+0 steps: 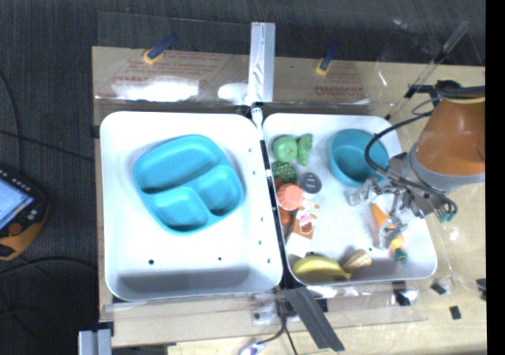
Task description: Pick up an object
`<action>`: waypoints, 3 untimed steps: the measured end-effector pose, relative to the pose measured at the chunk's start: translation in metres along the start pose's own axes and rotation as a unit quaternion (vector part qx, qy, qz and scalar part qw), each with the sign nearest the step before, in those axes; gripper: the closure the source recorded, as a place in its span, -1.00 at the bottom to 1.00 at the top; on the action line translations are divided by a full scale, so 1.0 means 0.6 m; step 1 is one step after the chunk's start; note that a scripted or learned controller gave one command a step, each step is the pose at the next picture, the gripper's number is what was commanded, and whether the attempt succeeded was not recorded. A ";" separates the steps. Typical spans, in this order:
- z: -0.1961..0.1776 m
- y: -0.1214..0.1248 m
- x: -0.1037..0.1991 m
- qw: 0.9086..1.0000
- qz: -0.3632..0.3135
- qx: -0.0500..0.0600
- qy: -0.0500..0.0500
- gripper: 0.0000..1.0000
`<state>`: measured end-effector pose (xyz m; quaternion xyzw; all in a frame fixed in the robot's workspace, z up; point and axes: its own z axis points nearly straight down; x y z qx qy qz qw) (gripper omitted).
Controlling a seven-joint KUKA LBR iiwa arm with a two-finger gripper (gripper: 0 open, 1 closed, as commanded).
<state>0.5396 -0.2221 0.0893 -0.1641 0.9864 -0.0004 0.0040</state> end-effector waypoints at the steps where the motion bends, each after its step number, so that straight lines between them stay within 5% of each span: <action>1: -0.002 0.011 0.034 0.999 0.032 0.004 -0.006 -1.00; 2: -0.001 0.007 0.025 1.000 0.011 0.002 0.000 -1.00; 3: -0.015 0.004 0.022 1.000 0.012 0.004 -0.001 1.00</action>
